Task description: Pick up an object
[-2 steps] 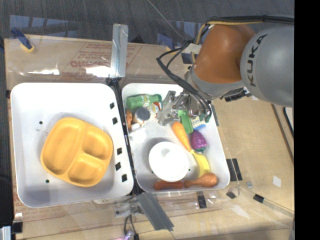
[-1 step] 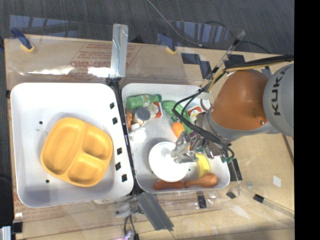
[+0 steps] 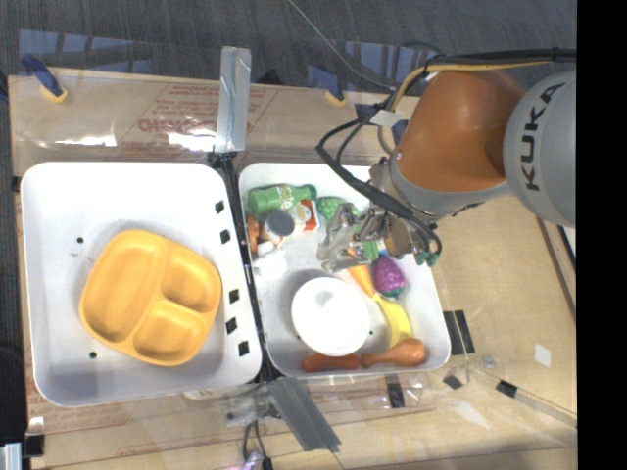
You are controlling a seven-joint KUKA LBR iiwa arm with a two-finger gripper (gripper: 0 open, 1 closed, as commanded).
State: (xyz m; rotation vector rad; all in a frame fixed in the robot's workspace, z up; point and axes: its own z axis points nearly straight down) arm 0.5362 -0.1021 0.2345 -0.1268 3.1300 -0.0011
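- The grey arm (image 3: 460,135) with its orange band reaches in from the right over the right bin (image 3: 421,336), its gripper (image 3: 355,241) low among the clutter at the bin's middle.
- How far the gripper is parted cannot be told (cables and metal parts crowd it), and nothing can be seen held.
- Just right of the gripper lies a purple eggplant toy (image 3: 390,276); a green bottle (image 3: 279,199) lies at the bin's far left corner.
- A white bowl (image 3: 331,315) sits near the front, a yellow banana (image 3: 395,323) beside it, a brown drumstick (image 3: 397,353) along the front wall.
- The left bin (image 3: 59,204) holds a yellow divided plate (image 3: 150,296).
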